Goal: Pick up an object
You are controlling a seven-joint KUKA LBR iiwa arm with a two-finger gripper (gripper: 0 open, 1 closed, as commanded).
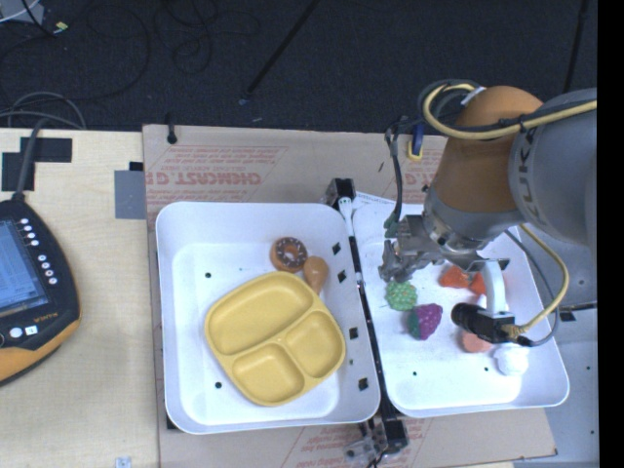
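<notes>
Arm over the right bin (pixel 546 388) — centre-right of frame.
Gripper (pixel 400 271) just above green toy (pixel 401 294) — jaws' state unclear.

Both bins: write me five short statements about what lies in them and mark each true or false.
1. The yellow divided plate lies in the left bin. True.
2. The chocolate doughnut sits in the right bin. False: it is in the left bin, beside the plate's far edge.
3. The gripper is over the right bin, just above the green toy. True.
4. The purple grape bunch rests on the yellow plate. False: it lies in the right bin, next to the green toy.
5. The plate has three compartments. True.
</notes>
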